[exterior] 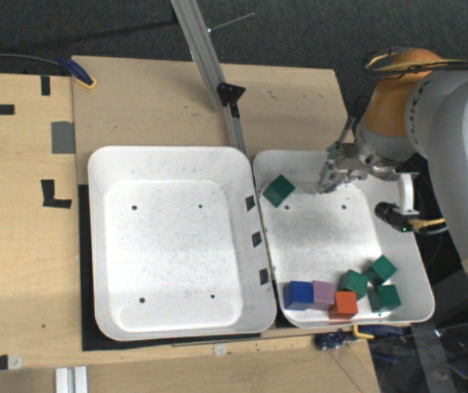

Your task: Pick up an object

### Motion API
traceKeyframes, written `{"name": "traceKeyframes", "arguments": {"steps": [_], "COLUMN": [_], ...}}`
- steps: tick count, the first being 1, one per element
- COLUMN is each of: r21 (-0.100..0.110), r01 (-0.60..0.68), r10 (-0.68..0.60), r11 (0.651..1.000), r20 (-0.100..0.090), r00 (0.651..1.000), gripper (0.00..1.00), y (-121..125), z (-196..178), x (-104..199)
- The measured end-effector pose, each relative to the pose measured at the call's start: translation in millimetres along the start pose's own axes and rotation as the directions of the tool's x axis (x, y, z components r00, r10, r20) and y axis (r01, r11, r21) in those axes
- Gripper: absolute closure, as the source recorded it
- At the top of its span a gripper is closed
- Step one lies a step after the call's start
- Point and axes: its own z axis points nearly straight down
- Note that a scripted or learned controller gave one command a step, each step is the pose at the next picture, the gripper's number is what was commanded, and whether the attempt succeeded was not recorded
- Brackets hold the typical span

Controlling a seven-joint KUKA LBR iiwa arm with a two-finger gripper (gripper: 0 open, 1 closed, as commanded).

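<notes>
Whether the jaws are parted or closed cannot be told from this view; nothing shows between them. Two white bins sit side by side: the left bin (172, 240) and the right bin (340, 236). Grey with an orange band, the arm (418, 105) reaches in from the right, and its gripper (332, 178) hangs over the right bin's far end. A green block (279, 191) lies to the gripper's left, near but apart. At the near end cluster three more green blocks (373, 281), a blue block (299, 294), a purple block (323, 293) and an orange block (345, 303).
</notes>
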Motion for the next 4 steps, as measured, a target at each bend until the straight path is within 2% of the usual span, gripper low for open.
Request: {"name": "traceKeyframes", "arguments": {"steps": [1, 3, 4], "r21": [-0.006, -0.008, -0.002], "r01": [-0.002, -0.002, 0.002], "r10": [0.002, 0.002, -0.002], "r11": [1.0, 1.0, 1.0], "r20": [-0.001, 0.0, -0.003], "r00": [1.0, 1.0, 1.0], "gripper": [1.0, 1.0, 1.0], "y": [5.7, 10.4, 8.8], "z": [-43.9, -160.3, -161.3], "x": [-1.4, 4.7, 59.0]}}
